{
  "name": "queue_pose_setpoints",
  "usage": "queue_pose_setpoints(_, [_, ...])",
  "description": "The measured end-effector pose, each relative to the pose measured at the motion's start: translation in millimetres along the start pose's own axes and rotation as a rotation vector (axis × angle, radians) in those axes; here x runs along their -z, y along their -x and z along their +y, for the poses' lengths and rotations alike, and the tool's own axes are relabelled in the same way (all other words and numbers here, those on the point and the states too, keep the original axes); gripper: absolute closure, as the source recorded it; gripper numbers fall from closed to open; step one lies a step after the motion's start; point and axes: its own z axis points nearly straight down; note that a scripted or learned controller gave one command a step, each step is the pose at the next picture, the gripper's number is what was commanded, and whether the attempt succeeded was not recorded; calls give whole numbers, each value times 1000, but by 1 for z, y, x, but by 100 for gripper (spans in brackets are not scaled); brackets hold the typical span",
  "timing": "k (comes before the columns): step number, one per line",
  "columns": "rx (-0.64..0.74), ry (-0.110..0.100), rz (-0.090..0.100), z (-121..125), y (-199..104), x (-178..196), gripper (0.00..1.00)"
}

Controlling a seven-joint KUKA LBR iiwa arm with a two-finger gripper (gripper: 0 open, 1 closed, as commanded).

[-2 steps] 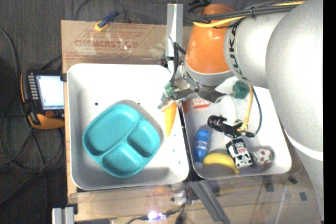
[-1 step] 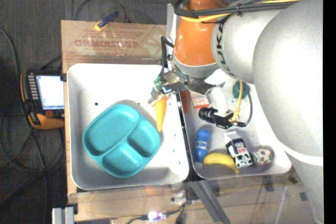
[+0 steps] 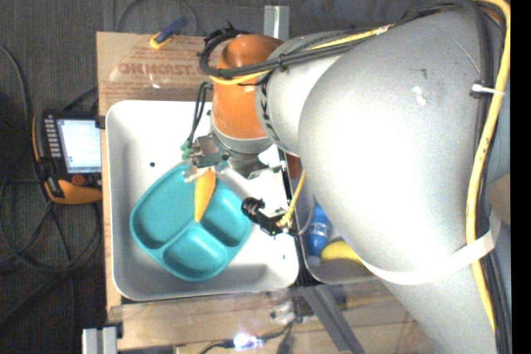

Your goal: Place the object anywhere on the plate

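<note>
From my remote seat, nearest me the teal divided plate [image 3: 187, 230] sits in the left white bin [image 3: 124, 203]. An orange carrot-shaped object [image 3: 203, 193] hangs over the plate's upper part, its top end right at the gripper [image 3: 199, 166]; whether the fingers actually clamp it, I cannot tell. Beyond, the arm's orange band [image 3: 236, 95] rises. Blue and yellow items [image 3: 323, 240] lie in the right bin.

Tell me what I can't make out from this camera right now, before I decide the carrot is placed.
- Gripper: wrist covers it, so finger state is unreadable.
- Orange carrot-like object: upper end hidden under the gripper; held or released, unclear.
- Right bin: mostly hidden behind the arm; blue item and yellow item partly visible.
- Teal plate: visible.
</note>
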Motion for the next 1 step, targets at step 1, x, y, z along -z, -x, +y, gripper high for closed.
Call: queue_pose_setpoints(1, [1, -26, 1, -8, -2, -12, 0])
